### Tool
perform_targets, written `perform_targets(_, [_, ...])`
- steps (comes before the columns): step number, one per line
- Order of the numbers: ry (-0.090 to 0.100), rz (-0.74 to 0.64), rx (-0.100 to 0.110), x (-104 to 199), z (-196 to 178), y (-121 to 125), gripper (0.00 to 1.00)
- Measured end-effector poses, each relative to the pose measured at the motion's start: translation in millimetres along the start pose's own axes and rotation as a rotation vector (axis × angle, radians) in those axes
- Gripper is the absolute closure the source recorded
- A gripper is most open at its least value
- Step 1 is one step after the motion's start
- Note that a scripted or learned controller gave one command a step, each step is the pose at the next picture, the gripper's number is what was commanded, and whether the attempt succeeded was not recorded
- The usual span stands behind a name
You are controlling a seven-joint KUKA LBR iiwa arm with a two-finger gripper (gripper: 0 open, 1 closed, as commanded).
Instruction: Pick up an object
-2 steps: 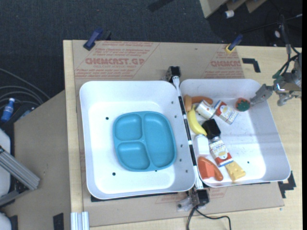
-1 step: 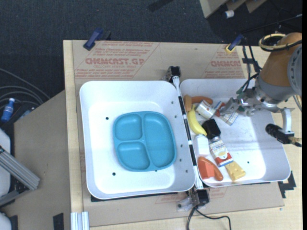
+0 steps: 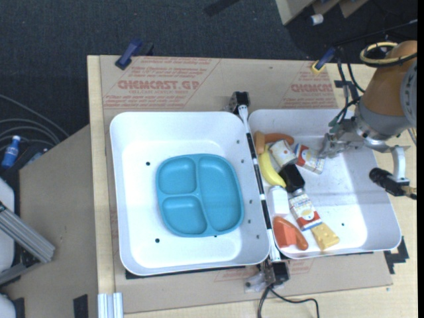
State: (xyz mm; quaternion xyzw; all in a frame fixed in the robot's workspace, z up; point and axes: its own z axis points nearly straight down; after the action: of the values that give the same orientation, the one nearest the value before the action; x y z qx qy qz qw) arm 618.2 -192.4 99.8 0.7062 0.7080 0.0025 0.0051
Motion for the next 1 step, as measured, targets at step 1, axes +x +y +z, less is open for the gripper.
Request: perform_targets(1, [0.0,0.0,0.001,0.2,0.3,-0.2,0.0])
